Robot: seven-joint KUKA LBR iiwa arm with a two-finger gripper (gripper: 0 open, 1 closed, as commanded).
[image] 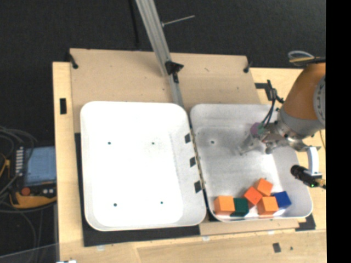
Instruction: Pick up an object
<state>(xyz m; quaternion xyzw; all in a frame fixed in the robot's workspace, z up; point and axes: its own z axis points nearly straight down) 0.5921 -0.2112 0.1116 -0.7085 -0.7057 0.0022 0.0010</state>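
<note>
Dark carpet-like flooring surrounds a pale wooden bench, and a slanted metal pole runs down from the top toward the gap between the two bins. On the bench sit two shallow white bins side by side. Biggest to my eye is the left bin, which shows just a few small dark dots on its floor. Next to it, touching along a row of dark clips, is the right bin, its floor scuffed grey in the middle.

From the right edge the grey arm with its orange band reaches in over the right bin's upper right part. Its gripper hangs low above the bare grey floor of that bin, with something purplish near its wrist; from where I stand I cannot tell how its tips are set, and I see no object between them.

The blocks are all bunched along the near edge of the right bin, well apart from the gripper: an orange block at the left, a dark green block just beside it, then three more orange blocks clustered close together, and a blue block at the right end.

Off to the far left, on the floor, lies a blue box with tangled cables.
</note>
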